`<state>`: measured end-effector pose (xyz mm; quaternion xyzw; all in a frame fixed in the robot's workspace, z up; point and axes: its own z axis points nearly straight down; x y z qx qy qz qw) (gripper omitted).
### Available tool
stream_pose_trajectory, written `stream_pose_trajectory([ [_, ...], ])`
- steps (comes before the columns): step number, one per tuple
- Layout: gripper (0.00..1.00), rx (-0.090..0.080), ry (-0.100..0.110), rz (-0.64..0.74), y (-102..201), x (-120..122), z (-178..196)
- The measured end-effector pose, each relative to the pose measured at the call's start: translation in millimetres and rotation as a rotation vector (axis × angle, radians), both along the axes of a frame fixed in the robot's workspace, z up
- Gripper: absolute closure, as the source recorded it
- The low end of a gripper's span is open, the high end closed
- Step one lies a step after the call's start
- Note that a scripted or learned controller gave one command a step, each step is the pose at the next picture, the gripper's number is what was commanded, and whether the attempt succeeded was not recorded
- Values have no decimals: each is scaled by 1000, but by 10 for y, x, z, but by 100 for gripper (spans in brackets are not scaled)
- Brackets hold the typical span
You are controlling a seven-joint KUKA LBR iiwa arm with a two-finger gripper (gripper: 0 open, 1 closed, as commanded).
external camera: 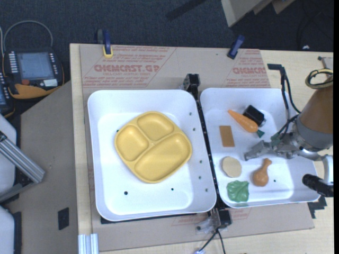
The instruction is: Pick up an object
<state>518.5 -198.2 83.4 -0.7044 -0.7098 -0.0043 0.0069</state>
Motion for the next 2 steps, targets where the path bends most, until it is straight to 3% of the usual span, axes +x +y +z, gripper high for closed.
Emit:
stream_pose_trajectory([
  [1,100,-11,-4,-3,-42,-7,112],
  [2,100,-19,-10,-6,-52,104,611],
])
